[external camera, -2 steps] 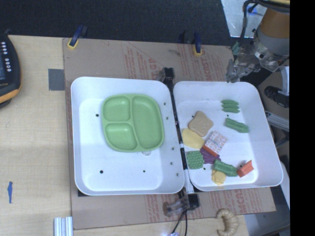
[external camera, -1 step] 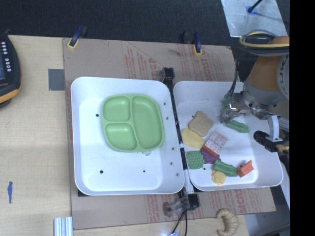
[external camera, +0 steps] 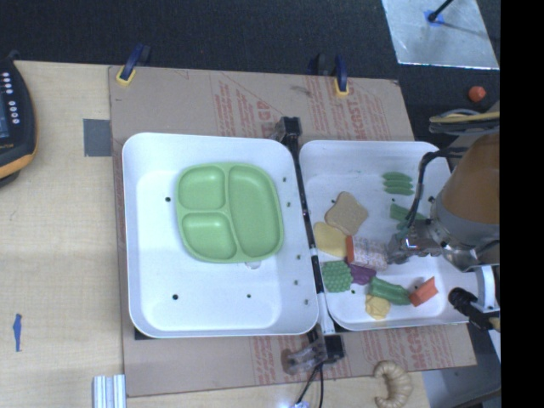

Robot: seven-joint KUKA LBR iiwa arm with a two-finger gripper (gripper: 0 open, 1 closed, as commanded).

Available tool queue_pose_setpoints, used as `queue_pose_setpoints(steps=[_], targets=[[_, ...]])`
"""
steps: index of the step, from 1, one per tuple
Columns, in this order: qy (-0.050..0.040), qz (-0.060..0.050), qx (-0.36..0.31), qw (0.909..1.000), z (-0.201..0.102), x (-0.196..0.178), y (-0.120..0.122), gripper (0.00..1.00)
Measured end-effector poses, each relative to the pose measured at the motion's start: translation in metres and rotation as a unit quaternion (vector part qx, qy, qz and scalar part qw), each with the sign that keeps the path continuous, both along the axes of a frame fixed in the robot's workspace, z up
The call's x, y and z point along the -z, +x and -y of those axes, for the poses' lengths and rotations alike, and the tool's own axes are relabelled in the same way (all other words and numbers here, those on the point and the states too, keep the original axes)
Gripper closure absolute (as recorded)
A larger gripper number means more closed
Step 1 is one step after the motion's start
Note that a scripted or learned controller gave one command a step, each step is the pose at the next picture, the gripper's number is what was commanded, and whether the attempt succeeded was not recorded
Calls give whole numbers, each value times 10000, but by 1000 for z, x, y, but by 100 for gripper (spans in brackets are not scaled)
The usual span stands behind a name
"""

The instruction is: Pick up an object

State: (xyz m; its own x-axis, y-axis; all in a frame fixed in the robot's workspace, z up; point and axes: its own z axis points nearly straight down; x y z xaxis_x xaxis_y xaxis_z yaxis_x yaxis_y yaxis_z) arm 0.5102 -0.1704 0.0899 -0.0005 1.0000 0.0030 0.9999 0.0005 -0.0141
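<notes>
2 shallow white bins: the left bin [external camera: 153, 228] carries a green divided plate [external camera: 229, 211]; the right bin [external camera: 357, 155], centre-right of frame, carries small toy foods [external camera: 347, 213]. The gripper [external camera: 406, 246] hangs above them, fingers' state unclear.

1. My bench [external camera: 59, 253] is pale wood, lit evenly from above.
2. A brown cardboard sheet [external camera: 255, 100] lies over it, held along its far edge by a yellow-tipped clamp [external camera: 132, 65] and a blue-handled clamp [external camera: 340, 75].
3. Beyond the bench lies dark carpet [external camera: 212, 15].
4. A pale grey floor panel [external camera: 438, 19] sits at the far right.
</notes>
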Motion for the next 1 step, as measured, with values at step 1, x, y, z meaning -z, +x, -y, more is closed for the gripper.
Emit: queue_pose_setpoints(steps=[1], targets=[[-23, 86, -13, 10000, 5, -65, 9, 100]])
